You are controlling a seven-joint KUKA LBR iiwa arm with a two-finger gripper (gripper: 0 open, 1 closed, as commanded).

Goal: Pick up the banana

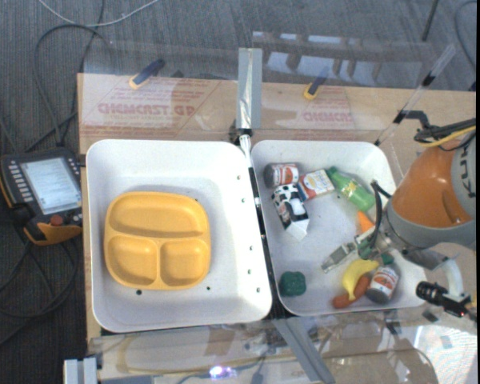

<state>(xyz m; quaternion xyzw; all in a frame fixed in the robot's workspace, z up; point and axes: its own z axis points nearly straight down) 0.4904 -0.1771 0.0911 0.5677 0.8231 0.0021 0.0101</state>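
The banana (356,277) is small and yellow and lies near the front right corner of the right bin (324,154). A small brown bottle with a red label (383,282) lies against its right side. A red-orange piece (345,298) touches its front end. The arm's orange band (430,192) and grey wrist hang over the bin's right edge. My gripper (373,249) is low, just behind and above the banana, and partly hidden by the wrist. A silvery object (338,256) lies to the left of the gripper, behind the banana.
The right bin also holds a can (282,174), a black-and-white carton (292,210), a red-and-white box (317,184), a green bottle (354,190), an orange piece (366,223) and a dark green lump (292,282). A yellow compartment plate (157,238) sits in the left bin (112,154).
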